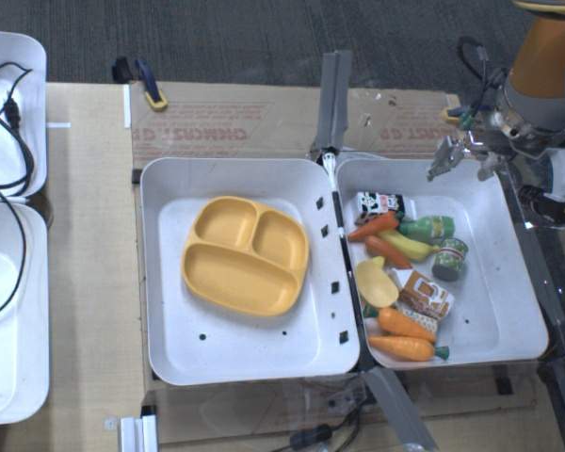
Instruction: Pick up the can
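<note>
Right bin [508,281] holds clutter, left bin [169,328] holds yellow divided plate [246,254]. Arm [542,55] hangs over right bin's far right corner — gripper [466,158] up there, well apart from target, fingers spread, nothing between them. Can [449,259] lies tilted mid-bin, just beside green bottle [427,226] and banana [403,245]. Likely light, rigid, smooth — may roll or slip. Best hold: across round body, from free right side.
</note>
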Available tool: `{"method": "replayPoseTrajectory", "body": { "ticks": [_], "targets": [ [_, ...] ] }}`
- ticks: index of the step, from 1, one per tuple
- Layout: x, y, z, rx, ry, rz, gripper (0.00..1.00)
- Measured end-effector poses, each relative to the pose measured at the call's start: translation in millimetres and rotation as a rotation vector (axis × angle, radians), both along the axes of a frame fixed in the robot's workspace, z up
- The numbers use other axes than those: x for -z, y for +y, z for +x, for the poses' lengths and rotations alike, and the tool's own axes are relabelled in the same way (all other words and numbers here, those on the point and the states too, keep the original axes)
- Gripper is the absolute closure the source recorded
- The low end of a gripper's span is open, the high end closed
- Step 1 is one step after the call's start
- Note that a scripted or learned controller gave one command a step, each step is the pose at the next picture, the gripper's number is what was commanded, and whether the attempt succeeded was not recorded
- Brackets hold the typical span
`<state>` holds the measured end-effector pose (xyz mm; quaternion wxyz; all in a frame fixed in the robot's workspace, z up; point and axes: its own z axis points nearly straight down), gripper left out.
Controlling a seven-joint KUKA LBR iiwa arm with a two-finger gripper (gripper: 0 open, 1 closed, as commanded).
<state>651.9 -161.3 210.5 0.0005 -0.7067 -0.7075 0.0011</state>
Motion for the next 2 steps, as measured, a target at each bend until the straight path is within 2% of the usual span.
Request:
{"method": "replayPoseTrajectory", "body": {
  "ticks": [1,2],
  "targets": [
    [92.6,-43.3,-34.7,-0.011,-0.017,-0.003,0.00],
    [117.9,-13.7,-105.9,0.098,-0.003,0.000,0.00]
  ]
}}
